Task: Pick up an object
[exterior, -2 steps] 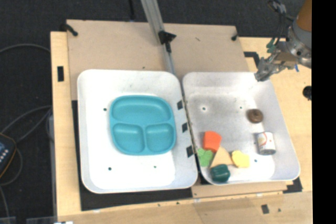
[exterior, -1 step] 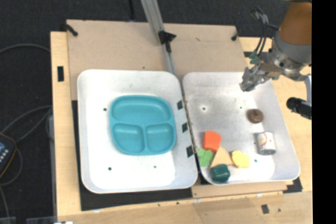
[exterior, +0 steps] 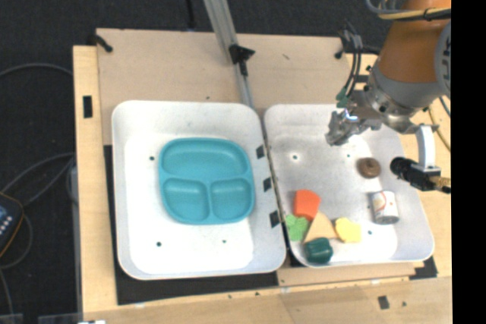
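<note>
Gripper hovering, nothing picked

Gripper [exterior: 339,127] hangs over the right bin [exterior: 304,134] — finger state I cannot tell. Targets cluster near: orange block [exterior: 307,202], yellow piece [exterior: 348,229], green block [exterior: 318,250]. Crowding risks a glancing, failed grasp.

This looks like a robot lab. A wooden worktop [exterior: 182,72] holds two white bins [exterior: 137,125], with a metal pole [exterior: 216,4] at 12 o'clock. Loose cables [exterior: 30,163] lie at 9 o'clock.
</note>
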Robot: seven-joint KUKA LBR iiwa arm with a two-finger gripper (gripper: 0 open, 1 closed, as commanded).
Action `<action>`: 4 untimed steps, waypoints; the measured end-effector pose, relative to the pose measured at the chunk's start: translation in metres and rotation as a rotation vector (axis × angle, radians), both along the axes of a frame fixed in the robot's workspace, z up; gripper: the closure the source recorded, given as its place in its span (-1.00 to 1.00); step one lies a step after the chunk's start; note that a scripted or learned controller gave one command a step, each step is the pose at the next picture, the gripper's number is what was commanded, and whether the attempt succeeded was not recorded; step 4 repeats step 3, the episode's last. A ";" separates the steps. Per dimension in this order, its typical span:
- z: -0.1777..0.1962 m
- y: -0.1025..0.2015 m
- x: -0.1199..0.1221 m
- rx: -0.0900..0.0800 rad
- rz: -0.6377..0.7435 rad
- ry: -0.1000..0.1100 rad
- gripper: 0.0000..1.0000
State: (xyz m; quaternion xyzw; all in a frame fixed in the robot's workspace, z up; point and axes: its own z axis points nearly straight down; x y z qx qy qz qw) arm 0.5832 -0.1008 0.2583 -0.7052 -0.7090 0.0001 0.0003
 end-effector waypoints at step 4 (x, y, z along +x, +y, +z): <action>-0.010 0.158 -0.023 0.002 0.004 -0.001 1.00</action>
